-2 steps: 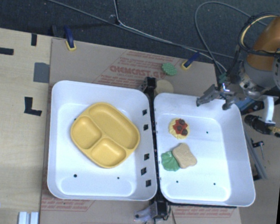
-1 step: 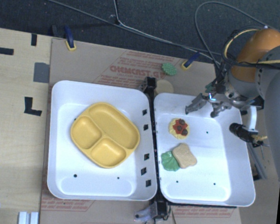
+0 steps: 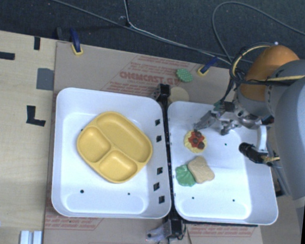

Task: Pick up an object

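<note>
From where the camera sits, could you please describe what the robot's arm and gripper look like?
The arm is bulky, smooth and grey, with a rounded orange band above the wrist. Thin yellow and black cables loop beside that band. The gripper is a small grey metal assembly.

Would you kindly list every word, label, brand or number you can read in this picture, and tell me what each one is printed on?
"CHEMCAST": this is my best reading of the larger red line printed on the cardboard sheet behind the two bins; its ending is blurred.
Smaller red lines beside and beneath it: too blurred to read.
Red print on the cardboard's front edge, below the left bin: too small to read.
The yellow divided plate carries no text that I can see.
</note>
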Robot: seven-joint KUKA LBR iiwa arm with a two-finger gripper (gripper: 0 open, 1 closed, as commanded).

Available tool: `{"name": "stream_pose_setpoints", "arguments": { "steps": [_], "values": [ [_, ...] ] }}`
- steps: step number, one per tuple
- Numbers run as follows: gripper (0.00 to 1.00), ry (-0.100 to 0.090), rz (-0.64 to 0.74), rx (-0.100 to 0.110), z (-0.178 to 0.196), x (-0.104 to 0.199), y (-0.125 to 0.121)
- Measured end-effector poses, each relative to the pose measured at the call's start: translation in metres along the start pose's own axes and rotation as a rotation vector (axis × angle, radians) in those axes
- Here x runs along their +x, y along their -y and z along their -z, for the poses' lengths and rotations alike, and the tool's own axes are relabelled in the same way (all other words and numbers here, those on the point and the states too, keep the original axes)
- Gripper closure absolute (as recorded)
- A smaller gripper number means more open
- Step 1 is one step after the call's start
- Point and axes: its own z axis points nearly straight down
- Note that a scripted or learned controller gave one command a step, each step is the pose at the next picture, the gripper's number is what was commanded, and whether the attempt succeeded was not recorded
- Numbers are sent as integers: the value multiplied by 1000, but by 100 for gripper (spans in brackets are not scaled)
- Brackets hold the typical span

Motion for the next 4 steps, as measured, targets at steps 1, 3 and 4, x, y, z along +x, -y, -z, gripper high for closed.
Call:
{"name": "stream_pose_setpoints", "arguments": {
  "steps": [1,3,4],
  "values": [
    [100,2,2,-3,13,0,-1],
    [100,1,0,-7,105,-1,5],
    [100,0,0,-7,152,7,9]
  ]
}}
